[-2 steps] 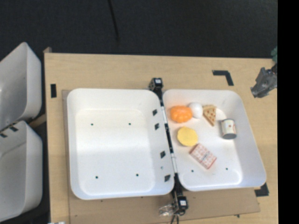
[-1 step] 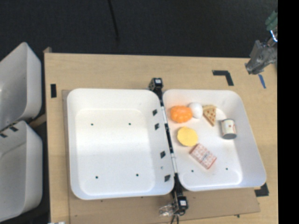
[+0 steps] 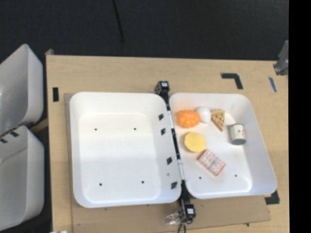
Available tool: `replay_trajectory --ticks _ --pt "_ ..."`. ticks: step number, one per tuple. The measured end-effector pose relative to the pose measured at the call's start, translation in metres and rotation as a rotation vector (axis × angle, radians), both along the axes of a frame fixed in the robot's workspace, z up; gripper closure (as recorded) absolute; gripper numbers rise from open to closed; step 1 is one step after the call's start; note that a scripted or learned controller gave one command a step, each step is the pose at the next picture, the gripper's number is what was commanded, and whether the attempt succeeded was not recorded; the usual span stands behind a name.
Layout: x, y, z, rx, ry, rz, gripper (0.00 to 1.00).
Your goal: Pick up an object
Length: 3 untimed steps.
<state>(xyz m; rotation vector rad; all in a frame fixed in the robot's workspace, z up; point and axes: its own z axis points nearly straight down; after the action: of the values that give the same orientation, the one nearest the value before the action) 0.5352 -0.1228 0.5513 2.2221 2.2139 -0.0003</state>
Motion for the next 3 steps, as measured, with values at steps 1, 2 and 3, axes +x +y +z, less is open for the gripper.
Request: replay_trajectory --ticks 1,2,3 --pt "0.023 -0.040 0.000 -0.001 -0.001 0.001 1.00" --pt "0.044 -0.083 0.000 -0.002 0.000 0.000 1.00" --pt "0.069 -0.107 0.001 -0.002 -0.001 0.002 1.00"
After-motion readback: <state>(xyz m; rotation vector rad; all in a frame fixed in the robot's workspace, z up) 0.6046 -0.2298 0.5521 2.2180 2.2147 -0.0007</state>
